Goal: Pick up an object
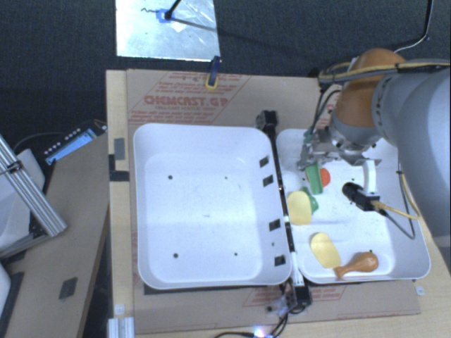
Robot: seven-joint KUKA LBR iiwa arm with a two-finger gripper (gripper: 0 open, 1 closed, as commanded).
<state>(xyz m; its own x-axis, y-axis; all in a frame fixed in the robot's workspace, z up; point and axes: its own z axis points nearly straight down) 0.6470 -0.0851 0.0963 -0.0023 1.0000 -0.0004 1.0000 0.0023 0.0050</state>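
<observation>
Pincer [311, 162] hangs low over the far left part of the right bin [403, 248], just above a green object [314, 182] with a red piece [325, 177] beside it. I cannot tell whether it is apart or together, or whether it touches either one. My arm [409, 118] hides the bin's far right corner. A yellow piece [299, 208] lies by the left wall, and a second yellow piece [325, 249] and a tan gourd [359, 263] lie near the front edge.

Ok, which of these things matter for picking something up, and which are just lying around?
For the job: end effector, right bin, green piece, orange piece, upper yellow piece, lower yellow piece, tan gourd-shaped piece.
Lying about: left bin, silver sheet, yellow clip, cardboard base.
</observation>
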